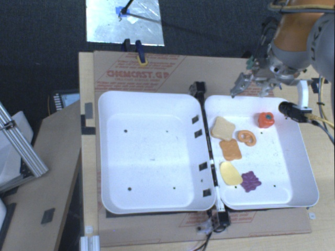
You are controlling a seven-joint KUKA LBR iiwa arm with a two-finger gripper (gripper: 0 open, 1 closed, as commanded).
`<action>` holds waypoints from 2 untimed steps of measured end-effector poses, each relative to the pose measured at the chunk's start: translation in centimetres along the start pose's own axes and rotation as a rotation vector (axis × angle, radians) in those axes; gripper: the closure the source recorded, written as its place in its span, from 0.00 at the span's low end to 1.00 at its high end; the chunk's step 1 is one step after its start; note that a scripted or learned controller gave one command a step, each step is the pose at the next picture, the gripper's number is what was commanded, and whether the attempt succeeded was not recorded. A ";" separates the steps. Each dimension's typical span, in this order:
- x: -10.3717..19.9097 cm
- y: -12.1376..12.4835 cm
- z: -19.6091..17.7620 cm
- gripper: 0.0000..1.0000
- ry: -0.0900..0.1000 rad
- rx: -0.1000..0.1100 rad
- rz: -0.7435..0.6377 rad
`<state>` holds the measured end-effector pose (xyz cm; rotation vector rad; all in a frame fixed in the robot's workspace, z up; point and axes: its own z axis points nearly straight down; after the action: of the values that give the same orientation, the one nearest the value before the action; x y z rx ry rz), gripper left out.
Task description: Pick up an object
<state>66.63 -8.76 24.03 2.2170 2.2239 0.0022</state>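
Above the far edge of the right bin hangs the gripper, at the end of the grey arm with its orange band; its fingers look spread apart, with nothing between them. Below it, inside that bin, lie six small things. An orange tomato with a green top sits nearest the gripper, toward the far right. A pale toast slice lies by the bin's left wall, with a brown pretzel just beside it on the right. An orange cracker touches the toast's near edge, a yellow piece lies nearer still, and purple grapes sit just beside the yellow piece. To the left stands the left bin, the two clipped together on brown cardboard.
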 end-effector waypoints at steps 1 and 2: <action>0.0 0.1 -1.1 1.00 0.000 -0.003 -0.003; 4.5 -0.8 -11.3 1.00 0.000 -0.007 -0.005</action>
<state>65.80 -4.25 35.35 2.2085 2.2260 0.0104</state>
